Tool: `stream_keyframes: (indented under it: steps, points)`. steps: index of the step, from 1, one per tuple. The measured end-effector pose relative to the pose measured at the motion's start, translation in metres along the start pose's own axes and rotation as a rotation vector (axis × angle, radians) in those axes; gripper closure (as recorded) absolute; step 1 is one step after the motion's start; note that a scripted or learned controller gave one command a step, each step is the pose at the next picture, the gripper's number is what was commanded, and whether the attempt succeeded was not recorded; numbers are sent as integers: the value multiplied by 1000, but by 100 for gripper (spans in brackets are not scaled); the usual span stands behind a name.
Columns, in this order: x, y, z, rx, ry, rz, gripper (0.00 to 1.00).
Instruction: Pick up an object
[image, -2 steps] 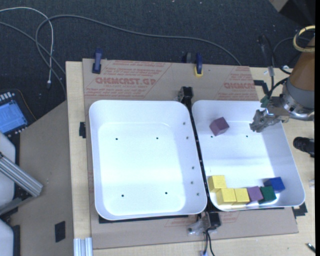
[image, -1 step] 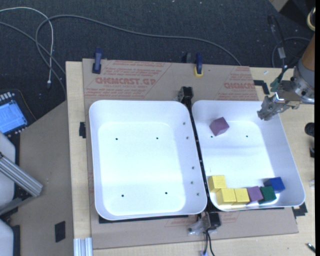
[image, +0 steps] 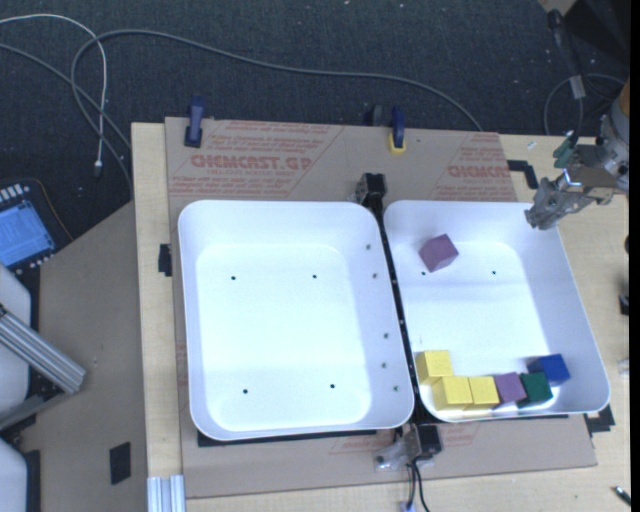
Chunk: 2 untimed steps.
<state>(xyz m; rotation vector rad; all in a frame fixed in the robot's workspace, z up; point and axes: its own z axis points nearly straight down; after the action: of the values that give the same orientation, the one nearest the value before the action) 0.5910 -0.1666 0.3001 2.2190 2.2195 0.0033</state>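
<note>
Hovering above the right shallow white plastic bin's far corner, the metal two-finger tool is holding nothing.
A small purple cube is lying well apart; whether the tool stands wide or narrow, I cannot tell.

My arm is cut off by the right edge, so I see little beyond my gripper, and whether its fingers are apart is too small to tell. The blue screen at the left edge is cropped too, its writing blurred beyond reading.
</note>
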Motion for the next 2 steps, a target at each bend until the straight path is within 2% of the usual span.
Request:
stream_keyframes:
  steps: [2]
  points:
    - [114,-14,13,3,2,-5,100]
